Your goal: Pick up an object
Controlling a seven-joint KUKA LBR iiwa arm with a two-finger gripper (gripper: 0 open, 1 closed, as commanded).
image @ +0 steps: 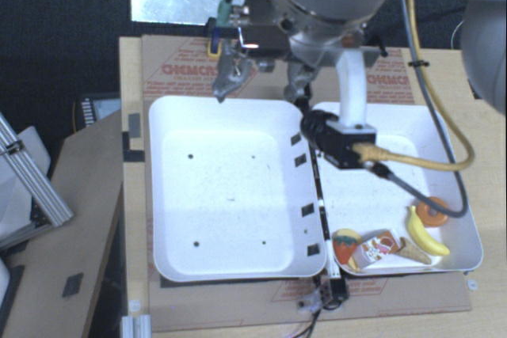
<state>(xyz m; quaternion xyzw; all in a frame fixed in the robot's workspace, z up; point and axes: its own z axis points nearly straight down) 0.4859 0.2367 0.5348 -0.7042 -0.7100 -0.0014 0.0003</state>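
My gripper (263, 85) hangs high over the back edge of the two bins, close to the camera. Its two fingers (230, 80) stand wide apart, open, with nothing between them. The objects lie far from it in the front corner of the right bin (467, 249): a yellow banana (425, 233), an orange round piece (432, 210) behind it, a red fruit (346, 246), a small red-and-white packet (377, 247) and a tan cone (413, 252).
The left bin (170, 265) sits beside the right one, split from it by a ridge with dark clips (309, 210). A black camera block with a yellow cable (412, 162) hangs from the arm over the right bin. Cardboard underlies both bins.
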